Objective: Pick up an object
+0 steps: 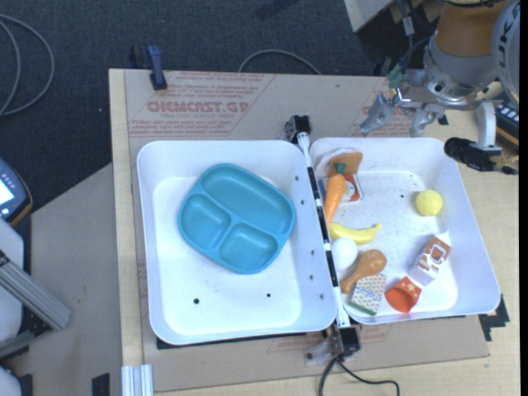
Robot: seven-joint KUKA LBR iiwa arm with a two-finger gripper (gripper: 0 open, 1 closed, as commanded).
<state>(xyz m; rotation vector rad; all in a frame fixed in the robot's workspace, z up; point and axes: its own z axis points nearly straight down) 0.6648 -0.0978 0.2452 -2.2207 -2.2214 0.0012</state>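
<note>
Dark carpet around cardboard-topped bench point(206, 97), glossy blue sectioned plate point(237, 218) in left bin point(157, 221), tapered orange carrot point(335, 195), round yellow ball point(428, 202), gripper point(402, 115) spread, empty, beyond right bin point(474, 246).

Camera view: single fixed camera, mounted above the bench point(206, 106), looking down at a slant. Far edge of the bench toward the top of the frame, near edge toward the bottom. Medium distance: both bins fit whole, the left bin point(165, 304) at centre left, the right bin point(470, 221) at centre right, with dark floor point(66, 23) visible across the top and down the left side. The arm point(470, 31) enters at the upper right corner, cropped by the frame edge.
</note>
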